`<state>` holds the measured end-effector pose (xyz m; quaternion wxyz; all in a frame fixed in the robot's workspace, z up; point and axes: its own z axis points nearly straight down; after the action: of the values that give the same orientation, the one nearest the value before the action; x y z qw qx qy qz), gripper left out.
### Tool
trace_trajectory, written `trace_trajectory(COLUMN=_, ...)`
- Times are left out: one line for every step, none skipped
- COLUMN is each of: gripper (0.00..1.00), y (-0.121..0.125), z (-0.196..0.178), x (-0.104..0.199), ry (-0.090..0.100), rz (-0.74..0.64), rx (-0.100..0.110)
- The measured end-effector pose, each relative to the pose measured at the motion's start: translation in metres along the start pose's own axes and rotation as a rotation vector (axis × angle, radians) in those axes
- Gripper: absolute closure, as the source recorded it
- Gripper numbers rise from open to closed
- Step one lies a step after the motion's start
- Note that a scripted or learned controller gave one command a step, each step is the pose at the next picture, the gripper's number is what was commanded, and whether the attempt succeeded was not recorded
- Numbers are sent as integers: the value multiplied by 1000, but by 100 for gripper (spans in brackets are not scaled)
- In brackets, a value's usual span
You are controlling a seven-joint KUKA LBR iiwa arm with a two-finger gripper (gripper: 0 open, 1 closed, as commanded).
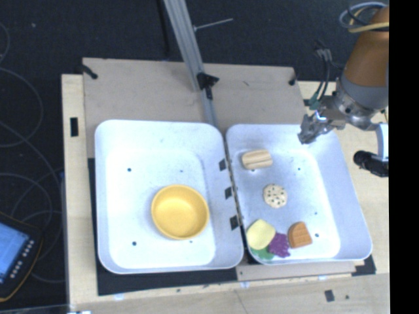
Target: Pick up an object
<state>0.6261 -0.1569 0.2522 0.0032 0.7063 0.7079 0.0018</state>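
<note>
My gripper (309, 133) hangs over the far right corner of the right bin (327, 175), with nothing visible between its fingers. Below and left of it lie a tan bread roll (256, 159) and a round chocolate-chip cookie (275, 195). Near the bin's front edge sit a yellow-green piece (260, 233), a purple grape bunch (280, 245) and a small orange-brown piece (300, 235). A yellow bowl (179, 210) rests in the left bin (124, 156).
A grey metal pole (190, 51) slants from the top down to the gap between the bins. The arm (366, 64) enters from the upper right. Cables and a tablet (13, 250) lie on the floor at left.
</note>
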Motion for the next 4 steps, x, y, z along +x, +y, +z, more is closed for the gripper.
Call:
trace_trajectory(gripper=100, y=1, z=-33, x=-1, ry=1, rz=-1, rx=2)
trace_trajectory(gripper=100, y=6, z=-36, x=45, ry=3, rz=-4, rx=5)
trace_trajectory(gripper=100, y=6, z=-22, x=90, ry=1, rz=-3, rx=7)
trace_trajectory(gripper=100, y=18, z=-25, x=144, ry=2, rz=-5, rx=5)
